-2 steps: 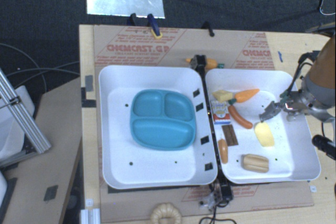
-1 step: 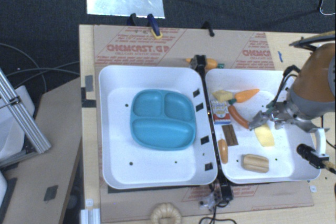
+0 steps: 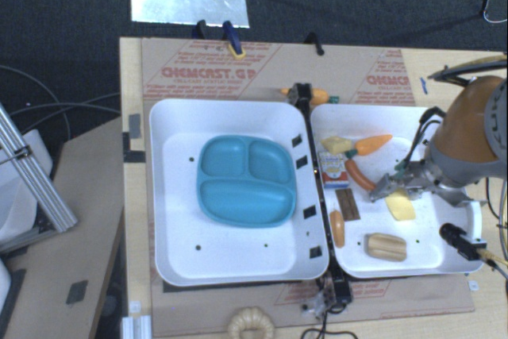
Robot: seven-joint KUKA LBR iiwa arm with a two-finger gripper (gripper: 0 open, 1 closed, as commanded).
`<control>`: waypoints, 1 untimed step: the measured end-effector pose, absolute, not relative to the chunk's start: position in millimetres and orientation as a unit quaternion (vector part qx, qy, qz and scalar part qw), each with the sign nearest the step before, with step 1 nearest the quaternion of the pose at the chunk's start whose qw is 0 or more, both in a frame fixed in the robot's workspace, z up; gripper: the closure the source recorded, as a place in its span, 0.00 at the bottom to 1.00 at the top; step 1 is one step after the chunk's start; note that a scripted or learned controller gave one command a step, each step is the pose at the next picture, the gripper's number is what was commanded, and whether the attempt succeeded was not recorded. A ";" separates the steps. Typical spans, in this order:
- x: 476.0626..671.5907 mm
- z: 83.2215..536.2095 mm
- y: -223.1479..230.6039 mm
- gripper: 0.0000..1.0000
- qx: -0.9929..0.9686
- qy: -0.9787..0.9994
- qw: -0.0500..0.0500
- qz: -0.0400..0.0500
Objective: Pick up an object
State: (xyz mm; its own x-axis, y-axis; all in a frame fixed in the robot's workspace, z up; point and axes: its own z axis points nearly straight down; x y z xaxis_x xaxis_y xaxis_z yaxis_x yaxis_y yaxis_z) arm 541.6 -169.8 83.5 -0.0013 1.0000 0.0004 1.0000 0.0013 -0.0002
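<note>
My jaws [image 3: 386,185] hang low in the right bin [image 3: 429,262], among the toy food. The view is too small here to tell whether they are apart or together, and I cannot see anything held between them. Just right of them lies a pale yellow cheese wedge [image 3: 401,207]; just left lies a red-orange sausage [image 3: 359,175], slanted. Above that sit an orange carrot [image 3: 373,144] and a pale yellow piece [image 3: 336,144]. A small printed box [image 3: 332,167] and a brown bar [image 3: 346,203] lie along the bin's left wall, with a small orange stick [image 3: 338,228] below them. A tan bread roll [image 3: 386,247] rests near the front wall, well apart from my jaws. The bin floor right of the roll is bare. The left bin [image 3: 178,250] carries a blue divided plate [image 3: 245,180] at its middle, with bare white floor all round it. Both bins stand on the tabletop [image 3: 262,63].
</note>
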 end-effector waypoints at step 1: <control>543.1 96.3 -171.0 1.00 -0.707 -0.707 -0.003 -0.001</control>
